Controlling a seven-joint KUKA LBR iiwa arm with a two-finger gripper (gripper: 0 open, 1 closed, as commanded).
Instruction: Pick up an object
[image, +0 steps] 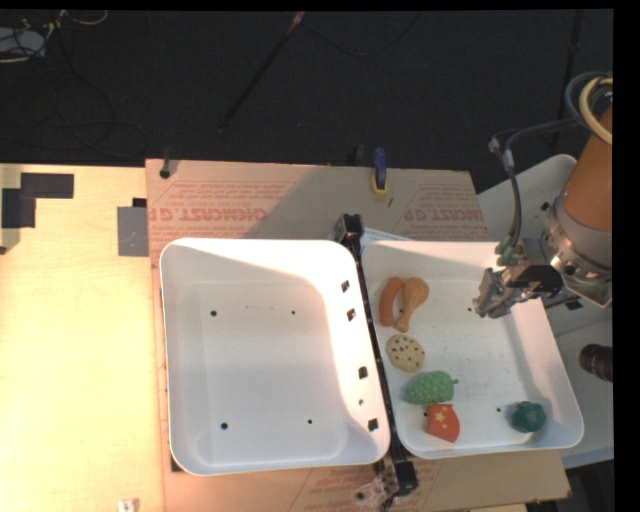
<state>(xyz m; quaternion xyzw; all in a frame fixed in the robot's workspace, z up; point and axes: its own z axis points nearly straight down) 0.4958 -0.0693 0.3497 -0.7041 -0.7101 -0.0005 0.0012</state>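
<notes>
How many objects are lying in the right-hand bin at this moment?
5. An orange drumstick near the far left, a speckled cookie below it, green grapes, a red strawberry at the near edge, and a teal ball in the near right corner.

Right bin (560, 360): drumstick (403, 299) far left; cookie (405, 352), broccoli (430, 387), strawberry (443, 422) in line nearer; ball (527, 416) near right.

We see a blue clamp (379, 170) at top centre, gripping the brown cardboard sheet (260, 205) under the bins.
</notes>
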